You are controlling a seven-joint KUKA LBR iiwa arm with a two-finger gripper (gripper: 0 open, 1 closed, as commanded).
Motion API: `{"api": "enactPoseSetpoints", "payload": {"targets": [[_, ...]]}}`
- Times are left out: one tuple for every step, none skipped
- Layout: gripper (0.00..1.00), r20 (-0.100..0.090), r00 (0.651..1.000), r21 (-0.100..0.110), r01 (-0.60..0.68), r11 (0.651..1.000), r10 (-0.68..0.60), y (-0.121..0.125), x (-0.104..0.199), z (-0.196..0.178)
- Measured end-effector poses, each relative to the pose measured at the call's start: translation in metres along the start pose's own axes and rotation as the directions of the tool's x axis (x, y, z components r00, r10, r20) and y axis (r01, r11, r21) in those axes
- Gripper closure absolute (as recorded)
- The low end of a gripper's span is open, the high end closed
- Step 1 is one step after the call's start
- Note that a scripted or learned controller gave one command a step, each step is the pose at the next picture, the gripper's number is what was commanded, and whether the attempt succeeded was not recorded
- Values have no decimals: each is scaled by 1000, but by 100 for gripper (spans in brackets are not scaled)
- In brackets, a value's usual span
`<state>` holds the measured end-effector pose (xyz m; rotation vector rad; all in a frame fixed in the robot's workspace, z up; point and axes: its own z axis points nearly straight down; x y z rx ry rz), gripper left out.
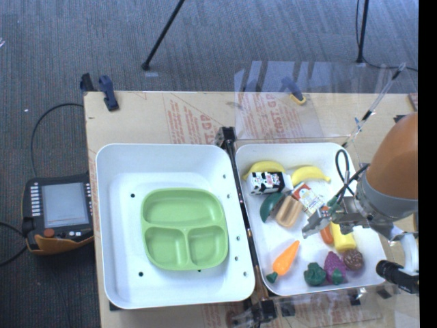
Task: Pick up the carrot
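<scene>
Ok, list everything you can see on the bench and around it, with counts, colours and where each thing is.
bins: 2, white, side by side on the bench
divided plate: 1, green, left bin
carrot: 1, orange, right bin, front
bananas: 2, yellow, right bin, back
milk carton: 1, black and white, beside the bananas
broccoli: 1, green, front of right bin
grapes: 1 bunch, purple, beside the broccoli
teach pendant: 1, grey and orange, floor at left
arm: 1, grey and orange, over right bin
gripper: 1, above the toys
</scene>
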<state>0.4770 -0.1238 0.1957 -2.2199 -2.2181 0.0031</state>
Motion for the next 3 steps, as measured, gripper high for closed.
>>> {"api": "enactPoseSetpoints", "payload": {"targets": [[0, -2, 991, 1, 137, 991, -137, 7, 33, 110], [100, -4, 992, 4, 125, 992, -125, 5, 31, 101], [100, -3, 996, -8, -85, 996, 85, 31, 99, -56]]}}
